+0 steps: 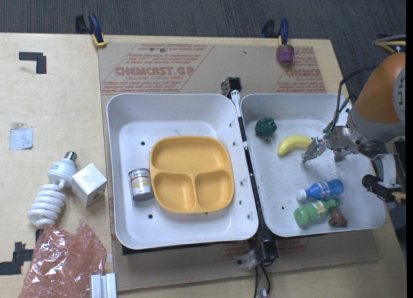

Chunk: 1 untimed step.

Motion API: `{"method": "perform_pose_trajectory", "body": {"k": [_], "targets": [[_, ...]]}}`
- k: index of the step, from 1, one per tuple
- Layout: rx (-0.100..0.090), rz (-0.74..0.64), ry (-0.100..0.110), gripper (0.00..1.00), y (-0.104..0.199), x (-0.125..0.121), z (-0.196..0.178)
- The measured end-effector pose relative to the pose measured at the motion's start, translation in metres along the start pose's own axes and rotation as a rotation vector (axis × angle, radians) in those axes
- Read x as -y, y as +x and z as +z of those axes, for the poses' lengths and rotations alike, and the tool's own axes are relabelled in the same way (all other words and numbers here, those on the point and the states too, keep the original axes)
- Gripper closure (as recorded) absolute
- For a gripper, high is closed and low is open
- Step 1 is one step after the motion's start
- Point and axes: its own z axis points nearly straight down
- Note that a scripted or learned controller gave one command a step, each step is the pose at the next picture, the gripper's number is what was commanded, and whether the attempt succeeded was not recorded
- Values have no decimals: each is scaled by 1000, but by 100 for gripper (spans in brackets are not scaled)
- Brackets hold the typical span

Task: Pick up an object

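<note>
left bin (122, 161): a yellow divided tray (191, 174) is seen in the middle, w/ a small can (139, 184) touching its left edge. right bin (284, 216): a dark green lump (265, 127) is found near the top left, a banana (293, 144) just below-right of it, and a blue bottle (321, 190), green bottle (315, 211) & small brown item (337, 219) are grouped at the lower right. gripper (315, 150) is placed just right of the banana, close to its tip; contact can't be told. fingers are seen slightly apart, nothing between them.
</note>
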Motion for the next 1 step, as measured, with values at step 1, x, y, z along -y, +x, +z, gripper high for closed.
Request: {"method": "perform_pose_trajectory", "body": {"k": [1], "targets": [[0, 3, 0, 0, 51, 78, 0]]}}
